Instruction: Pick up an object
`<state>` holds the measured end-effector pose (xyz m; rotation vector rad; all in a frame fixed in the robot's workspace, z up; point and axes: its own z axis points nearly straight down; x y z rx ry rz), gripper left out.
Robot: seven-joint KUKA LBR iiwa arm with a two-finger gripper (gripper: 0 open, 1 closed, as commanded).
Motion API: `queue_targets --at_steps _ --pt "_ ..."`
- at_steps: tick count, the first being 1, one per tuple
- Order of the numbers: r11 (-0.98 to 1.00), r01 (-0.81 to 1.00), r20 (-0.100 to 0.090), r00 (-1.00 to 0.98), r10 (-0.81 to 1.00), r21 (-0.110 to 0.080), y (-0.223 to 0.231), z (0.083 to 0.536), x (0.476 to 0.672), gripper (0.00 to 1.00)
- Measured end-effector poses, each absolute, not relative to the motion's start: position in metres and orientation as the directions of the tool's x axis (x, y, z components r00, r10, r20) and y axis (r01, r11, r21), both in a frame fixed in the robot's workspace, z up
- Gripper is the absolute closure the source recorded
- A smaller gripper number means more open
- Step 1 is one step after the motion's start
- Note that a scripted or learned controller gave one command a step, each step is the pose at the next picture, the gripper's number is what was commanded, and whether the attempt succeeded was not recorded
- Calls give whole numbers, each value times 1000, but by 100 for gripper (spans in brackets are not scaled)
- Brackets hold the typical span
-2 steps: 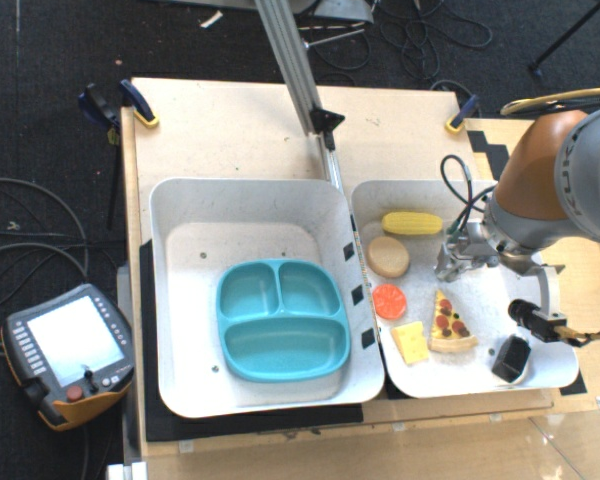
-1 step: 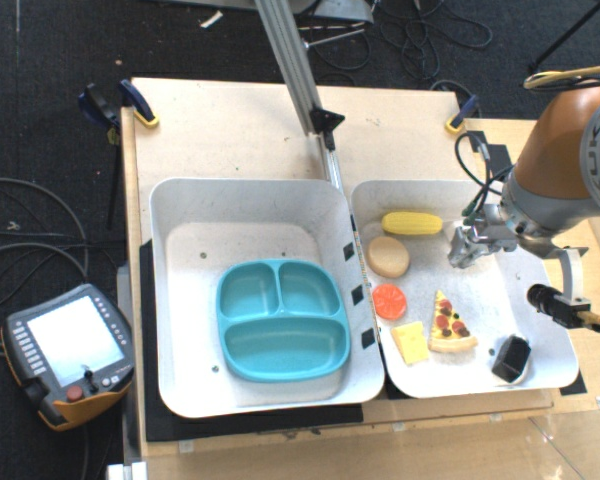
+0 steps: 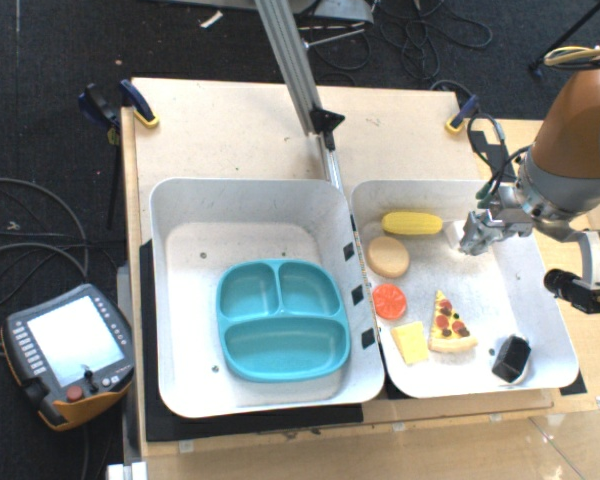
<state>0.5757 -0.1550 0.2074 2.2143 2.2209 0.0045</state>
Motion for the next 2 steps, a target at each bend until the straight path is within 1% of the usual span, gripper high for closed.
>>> queue_targets --at_steps 1,2 --pt "4 1000 -2 -4 1000 6 -151 259 586 100" --pt "3 1000 -2 -3 1000 6 -150 299 588 100"
